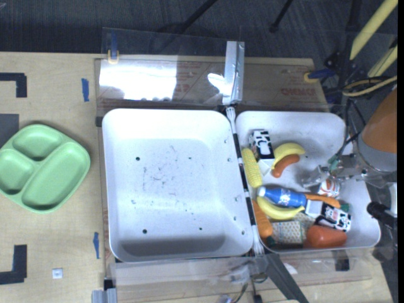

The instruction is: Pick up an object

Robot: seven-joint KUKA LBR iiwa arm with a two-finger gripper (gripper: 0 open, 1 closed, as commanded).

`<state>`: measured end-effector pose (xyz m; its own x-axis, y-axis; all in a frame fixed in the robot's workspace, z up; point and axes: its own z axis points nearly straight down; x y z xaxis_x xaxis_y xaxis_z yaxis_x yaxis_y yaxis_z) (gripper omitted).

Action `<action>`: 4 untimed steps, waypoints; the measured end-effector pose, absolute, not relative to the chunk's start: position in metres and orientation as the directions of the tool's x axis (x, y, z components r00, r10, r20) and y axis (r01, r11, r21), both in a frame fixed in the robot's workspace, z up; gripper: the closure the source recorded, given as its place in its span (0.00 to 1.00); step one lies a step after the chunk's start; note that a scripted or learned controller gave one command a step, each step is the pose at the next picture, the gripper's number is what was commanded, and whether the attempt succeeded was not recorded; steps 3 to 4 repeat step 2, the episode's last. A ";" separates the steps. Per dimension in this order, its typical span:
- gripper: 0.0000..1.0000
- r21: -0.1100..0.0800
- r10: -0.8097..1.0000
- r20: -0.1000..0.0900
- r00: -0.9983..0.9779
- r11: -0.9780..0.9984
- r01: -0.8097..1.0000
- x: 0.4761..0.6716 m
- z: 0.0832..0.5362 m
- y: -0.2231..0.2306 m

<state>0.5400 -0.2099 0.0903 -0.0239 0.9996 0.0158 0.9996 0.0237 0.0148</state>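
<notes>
The right bin holds a heap of items: a black-and-white carton, a banana with a red-orange sausage shape on it, a corn cob, a blue bottle lying over a second banana, a carrot, a small red-and-white can, a black-and-white box and a red vegetable. My gripper reaches in from the right, low over the bin's right half, just above the red-and-white can. Nothing visibly sits between its tips.
The left bin lies beside the right one, a shared rim between them. A green divided plate rests on the bench far left. A clear plastic panel stands behind the left bin. Cables hang at the right.
</notes>
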 end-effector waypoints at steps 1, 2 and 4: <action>1.00 0.017 1.000 0.015 -0.025 0.025 1.000 0.542 0.099 -0.209; 1.00 -0.001 0.996 0.000 -0.084 0.084 0.996 0.564 0.202 -0.164; 1.00 -0.001 0.996 0.000 -0.084 0.084 0.996 0.564 0.202 -0.164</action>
